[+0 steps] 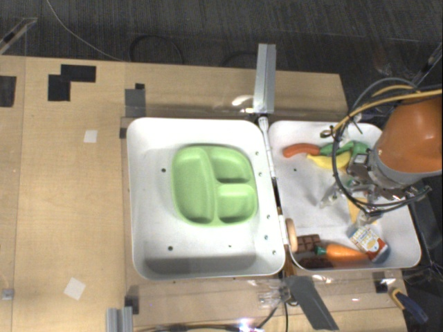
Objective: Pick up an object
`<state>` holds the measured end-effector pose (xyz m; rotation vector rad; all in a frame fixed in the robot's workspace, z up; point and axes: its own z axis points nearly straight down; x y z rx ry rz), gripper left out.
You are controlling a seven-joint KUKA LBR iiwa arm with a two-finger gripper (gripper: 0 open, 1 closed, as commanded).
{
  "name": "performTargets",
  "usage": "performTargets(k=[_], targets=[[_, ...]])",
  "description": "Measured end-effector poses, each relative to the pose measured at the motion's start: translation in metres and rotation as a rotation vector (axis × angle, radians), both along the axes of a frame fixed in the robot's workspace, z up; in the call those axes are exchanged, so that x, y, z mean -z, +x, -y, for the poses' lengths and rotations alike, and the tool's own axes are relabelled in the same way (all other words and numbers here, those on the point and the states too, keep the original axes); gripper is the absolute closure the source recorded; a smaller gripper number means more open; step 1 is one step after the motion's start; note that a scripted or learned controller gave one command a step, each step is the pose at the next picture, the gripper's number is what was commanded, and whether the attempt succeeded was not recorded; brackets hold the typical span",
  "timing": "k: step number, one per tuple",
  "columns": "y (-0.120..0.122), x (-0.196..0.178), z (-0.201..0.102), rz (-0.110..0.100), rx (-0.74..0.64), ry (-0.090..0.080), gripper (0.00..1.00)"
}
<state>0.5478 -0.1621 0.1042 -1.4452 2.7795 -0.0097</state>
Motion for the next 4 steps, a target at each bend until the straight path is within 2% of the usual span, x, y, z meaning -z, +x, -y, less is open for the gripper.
performTargets(k=[1, 2, 3, 4], targets=[[0.000, 0.014, 0.016, 0.004, 0.011, 0.003, 0.00], [0.006, -0.001, 0.013, 0.022, 0.012, 0.004, 1.00], [0.006, -0.121, -0.074, 0.011, 0.037, 0.002, 1.00], [0.055, -0.130, -0.114, 0.000, -0.015, 0.005, 1.00]])
